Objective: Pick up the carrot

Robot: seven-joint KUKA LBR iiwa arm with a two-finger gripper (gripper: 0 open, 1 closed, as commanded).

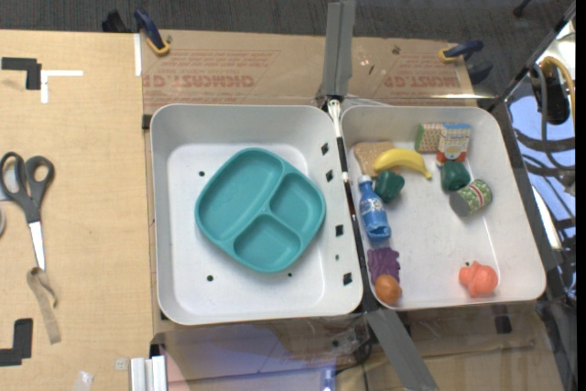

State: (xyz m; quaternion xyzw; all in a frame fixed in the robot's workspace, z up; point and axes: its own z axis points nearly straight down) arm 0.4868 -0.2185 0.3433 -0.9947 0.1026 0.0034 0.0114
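Spreading across the left as a pale wood-grain bench (73,197), with a flat brown cardboard sheet (229,73) lying at the back under blue clamps (151,30). Sitting side by side on it as two shallow white bins with rounded corners, the smooth plastic left bin (174,288) touching the right bin (513,197) along a middle seam. Resting in the left bin as a glossy teal plate (261,211), rounded-square, split into three compartments. Lying on the bare bench at far left as grey-handled scissors (27,188).

Crowding the right bin: a curved yellow banana (403,162) near the back, a small blue bottle (373,213) against the seam wall, a lumpy purple piece (383,263), dark green rounded pieces (455,175), a small printed box (454,140).

Lying near the right bin's front right corner as a stubby, knobbly orange carrot (478,279), apart from the rest; looking likeliest so, though a smaller orange-brown piece (388,290) is sitting at the front left corner.

Not telling anything about the end effector's state.
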